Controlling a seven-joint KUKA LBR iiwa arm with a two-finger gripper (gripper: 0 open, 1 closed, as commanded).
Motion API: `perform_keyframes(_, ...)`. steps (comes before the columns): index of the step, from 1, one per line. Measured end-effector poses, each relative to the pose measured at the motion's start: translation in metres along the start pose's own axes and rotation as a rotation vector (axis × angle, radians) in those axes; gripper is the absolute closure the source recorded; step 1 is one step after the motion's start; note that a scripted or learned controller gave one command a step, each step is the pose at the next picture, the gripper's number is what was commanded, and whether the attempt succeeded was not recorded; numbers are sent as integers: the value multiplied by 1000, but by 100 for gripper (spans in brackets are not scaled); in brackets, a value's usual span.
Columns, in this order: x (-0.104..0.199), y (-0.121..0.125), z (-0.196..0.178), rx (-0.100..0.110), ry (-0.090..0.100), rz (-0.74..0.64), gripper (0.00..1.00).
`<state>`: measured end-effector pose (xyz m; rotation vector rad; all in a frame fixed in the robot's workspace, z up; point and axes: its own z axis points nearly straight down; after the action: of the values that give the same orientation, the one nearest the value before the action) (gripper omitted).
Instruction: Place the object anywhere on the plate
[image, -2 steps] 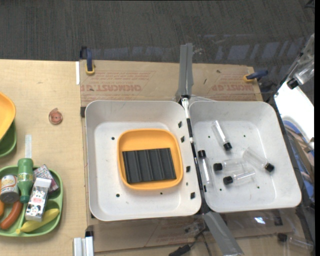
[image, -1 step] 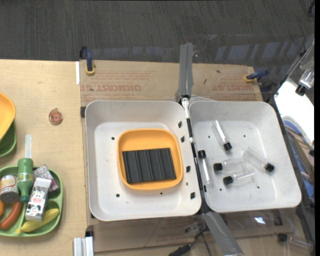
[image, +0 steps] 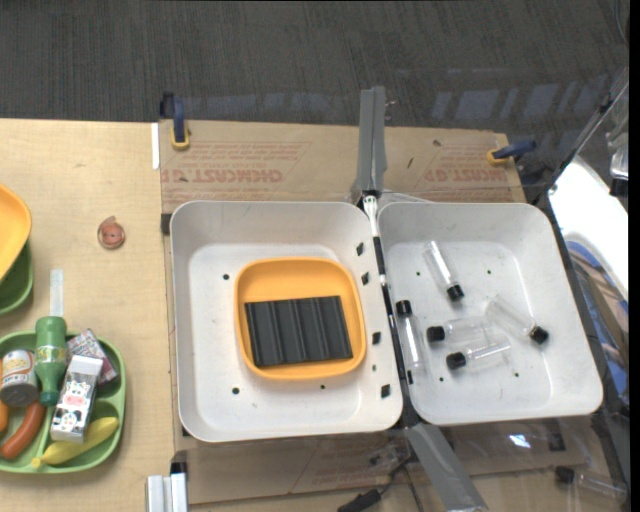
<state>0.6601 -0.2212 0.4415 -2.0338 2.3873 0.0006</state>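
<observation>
Item: clear plastic tubes with black caps (image: 470, 330), several, lying loose and partly overlapping in the right white shallow bin (image: 570, 300). Destination: yellow-orange square plate with dark ribbed insert (image: 299, 325), in the left white bin (image: 200, 260). Pincer state: cannot tell. Risks: round, slick tubes roll away; clustered neighbours get snagged together.

Clear, glossy plastic tubes (image: 470, 325) with black caps lie in a smooth white plastic bin (image: 575, 300), the orange plate (image: 300, 277) looks matt plastic under a ribbed dark insert (image: 298, 331), and brown cardboard (image: 270, 165) looks dull.
</observation>
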Motion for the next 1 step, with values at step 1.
perform_keyframes(1,0,0,0,0,0,-195,100)
